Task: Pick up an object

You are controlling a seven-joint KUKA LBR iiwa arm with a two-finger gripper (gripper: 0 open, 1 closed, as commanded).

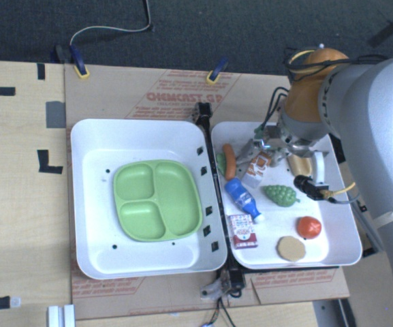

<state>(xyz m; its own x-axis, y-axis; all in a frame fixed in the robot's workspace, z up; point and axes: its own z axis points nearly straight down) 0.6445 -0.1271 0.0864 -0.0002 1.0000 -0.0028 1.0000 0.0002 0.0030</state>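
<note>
1. The claw (261, 157) is low in the right bin (339, 251); I cannot tell whether it grips anything.
2. A blue bottle (240, 197), hot dog (230, 161) and green grapes (280, 195) lie near it.

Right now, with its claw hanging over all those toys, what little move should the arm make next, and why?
Probably lower straight down: the gripper hovers in the right bin, just above the blue bottle and beside the sausage, with nothing visibly held.
</note>
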